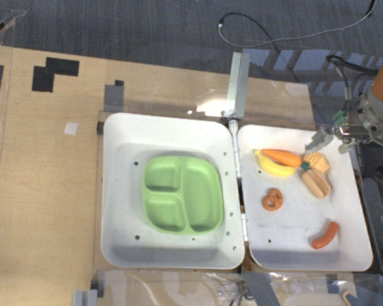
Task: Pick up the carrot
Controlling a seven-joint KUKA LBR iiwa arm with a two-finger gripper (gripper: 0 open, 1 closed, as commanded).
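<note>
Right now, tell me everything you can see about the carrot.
The carrot is a smooth orange toy, plastic by its look, with a small green stub at its right end. It lies flat and roughly level along the back of the right bin, resting on top of the yellow banana. Nothing grips it.

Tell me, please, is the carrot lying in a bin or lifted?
Lying: the carrot rests in the right bin, against the banana.
</note>
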